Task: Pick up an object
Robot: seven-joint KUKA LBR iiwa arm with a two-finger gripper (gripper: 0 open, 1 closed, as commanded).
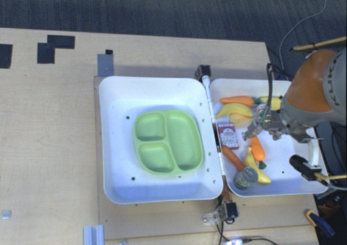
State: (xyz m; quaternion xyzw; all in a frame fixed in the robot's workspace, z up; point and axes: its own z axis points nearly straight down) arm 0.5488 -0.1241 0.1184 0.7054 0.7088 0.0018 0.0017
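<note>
Camera view showed the jaws low over the right bin, hanging from the grey arm with its orange band; whether they were apart or together could not be told. Just beneath and beside them lay an orange carrot, a yellow banana, a small red-and-white box and a grey round lid. On the tabletop, the left bin held a green divided tray
</note>
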